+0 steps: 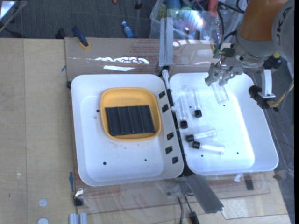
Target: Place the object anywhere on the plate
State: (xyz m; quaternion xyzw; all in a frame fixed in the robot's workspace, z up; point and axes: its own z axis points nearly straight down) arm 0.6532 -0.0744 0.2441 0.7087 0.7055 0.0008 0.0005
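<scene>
A yellow square plate (107, 98) lies in the left bin (122, 168), and a black ribbed block (130, 120) rests flat on it. My gripper (219, 80) hangs over the far part of the right bin (250, 146). Directly under it is a clear vial (220, 94), tilted; whether it is gripped or lying on the bin floor is unclear. Several more clear vials with black caps lie in the right bin: two (192, 102) near the middle divider and two (209, 148) toward the front.
A clear tote (196, 8) of colourful items stands behind the bins, close to the arm. Black clips (169, 136) line the ridge between the two bins. The wooden bench (32, 125) stretches out to the left.
</scene>
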